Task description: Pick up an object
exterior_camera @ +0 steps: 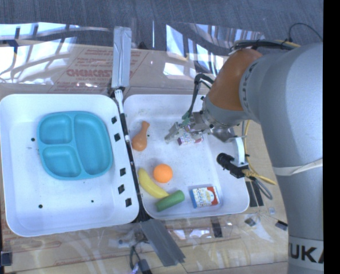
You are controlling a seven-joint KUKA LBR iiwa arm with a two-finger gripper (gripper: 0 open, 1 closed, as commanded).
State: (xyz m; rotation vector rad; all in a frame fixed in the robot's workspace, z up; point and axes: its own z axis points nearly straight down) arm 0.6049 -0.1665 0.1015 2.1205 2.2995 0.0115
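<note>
My gripper (184, 135) hangs over the upper middle of the right bin (232, 205), reaching in from the right below the orange wrist band. Beneath and left of it lie an orange drumstick-shaped toy (140, 136), an orange ball (163, 173), a yellow banana (151, 183), a green cucumber (170, 200) and a small printed box (204, 196). None of these touches the gripper. Something small and pale with a purple mark sits right at the gripper's tip, too blurred to name.
The left bin (15, 170) holds a light blue divided plate (75, 144). A metal divider with black clips (124, 153) runs between the bins. The grey arm (284, 113) covers the right bin's right side. Cardboard lies behind both bins.
</note>
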